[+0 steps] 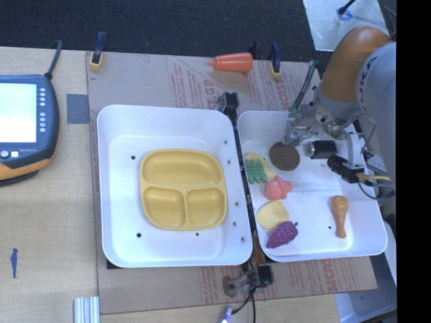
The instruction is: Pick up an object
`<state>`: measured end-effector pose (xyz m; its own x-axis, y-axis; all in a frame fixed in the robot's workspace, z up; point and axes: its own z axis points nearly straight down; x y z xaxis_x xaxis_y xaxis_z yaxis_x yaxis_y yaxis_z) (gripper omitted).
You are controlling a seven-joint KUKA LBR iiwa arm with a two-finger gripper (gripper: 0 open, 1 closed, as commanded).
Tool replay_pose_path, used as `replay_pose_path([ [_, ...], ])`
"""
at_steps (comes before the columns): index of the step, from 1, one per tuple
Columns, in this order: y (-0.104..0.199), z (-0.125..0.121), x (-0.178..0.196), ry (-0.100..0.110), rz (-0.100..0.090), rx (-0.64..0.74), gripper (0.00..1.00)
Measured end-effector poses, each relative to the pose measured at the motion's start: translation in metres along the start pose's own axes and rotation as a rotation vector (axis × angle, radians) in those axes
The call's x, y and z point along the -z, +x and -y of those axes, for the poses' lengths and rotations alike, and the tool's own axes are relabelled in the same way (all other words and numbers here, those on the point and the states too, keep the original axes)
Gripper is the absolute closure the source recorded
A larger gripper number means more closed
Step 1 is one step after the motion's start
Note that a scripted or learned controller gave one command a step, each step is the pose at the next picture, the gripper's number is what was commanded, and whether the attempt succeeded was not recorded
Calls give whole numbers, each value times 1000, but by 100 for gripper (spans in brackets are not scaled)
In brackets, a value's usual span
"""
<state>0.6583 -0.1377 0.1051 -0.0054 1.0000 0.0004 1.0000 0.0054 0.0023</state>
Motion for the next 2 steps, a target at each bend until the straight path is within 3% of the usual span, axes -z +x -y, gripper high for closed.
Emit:
replay_pose_path([
  [1, 0, 0, 0, 1, 0, 0, 0],
  [2, 5, 2, -13, 7, 0, -1, 0],
])
